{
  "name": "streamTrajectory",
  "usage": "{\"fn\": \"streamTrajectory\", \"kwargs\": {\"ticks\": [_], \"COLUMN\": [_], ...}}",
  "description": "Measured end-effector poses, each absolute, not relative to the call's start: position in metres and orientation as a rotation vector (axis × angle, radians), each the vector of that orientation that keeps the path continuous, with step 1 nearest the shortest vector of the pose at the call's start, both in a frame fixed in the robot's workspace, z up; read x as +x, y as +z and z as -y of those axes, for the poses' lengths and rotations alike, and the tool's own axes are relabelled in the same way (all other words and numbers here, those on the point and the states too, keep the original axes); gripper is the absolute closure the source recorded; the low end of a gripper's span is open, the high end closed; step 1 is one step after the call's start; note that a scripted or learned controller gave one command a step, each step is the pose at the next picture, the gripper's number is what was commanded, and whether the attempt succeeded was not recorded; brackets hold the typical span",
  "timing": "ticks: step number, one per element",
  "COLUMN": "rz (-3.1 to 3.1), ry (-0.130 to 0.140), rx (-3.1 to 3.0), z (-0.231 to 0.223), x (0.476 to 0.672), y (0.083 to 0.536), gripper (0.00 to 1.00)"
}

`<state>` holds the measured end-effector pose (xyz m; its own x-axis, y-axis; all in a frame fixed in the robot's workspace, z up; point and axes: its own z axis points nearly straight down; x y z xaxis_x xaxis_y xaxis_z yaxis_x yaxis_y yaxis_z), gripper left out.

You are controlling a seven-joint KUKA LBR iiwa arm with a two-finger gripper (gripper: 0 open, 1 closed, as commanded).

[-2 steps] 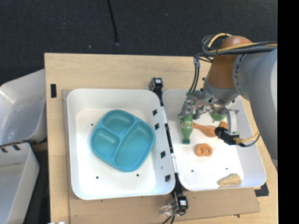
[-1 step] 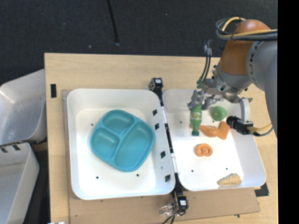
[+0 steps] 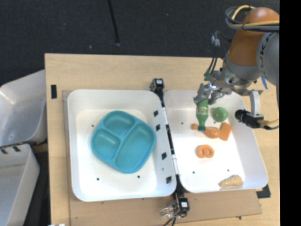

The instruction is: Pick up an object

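1. The end effector [image 3: 207, 96] hangs over the far part of the right bin [image 3: 247, 140], directly above the top of a green bottle [image 3: 202, 115]. From here I cannot tell whether it is spread wide, drawn narrow or gripping anything; the metal parts blur together.
2. The green bottle lies or leans just under it, its top toward the end effector and its base toward a small orange bit [image 3: 194, 126] on the bin floor. Whether the two touch, I cannot tell.
3. Just beside the bottle sits a round green piece [image 3: 219, 113], and near that an orange wedge-like block [image 3: 225, 130] touching a second orange lump [image 3: 212, 132].
4. Farther out lie an orange ring [image 3: 205, 151] on bare floor and a tan, bread-like piece [image 3: 231, 181] near the front corner.
5. The left bin [image 3: 75, 126] holds a blue divided plate [image 3: 123, 141], well apart from the arm.
6. The bottle looks to me like the target. To do this well, I would centre over its narrow body, line the grip across its width, come down straight, and keep off the green round piece beside it.
7. The likely trouble is the bottle rolling or slipping out, or the neighbours getting nudged. Both bins rest on the counter [image 3: 56, 69].
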<state>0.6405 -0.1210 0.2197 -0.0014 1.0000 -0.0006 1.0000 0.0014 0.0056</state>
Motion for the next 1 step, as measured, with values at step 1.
{"fn": "streamTrajectory", "kwargs": {"ticks": [1], "rz": [-2.229], "ry": [0.002], "rx": [2.214], "z": [0.0621], "x": [0.6397], "y": [0.2256], "gripper": [1.0]}}
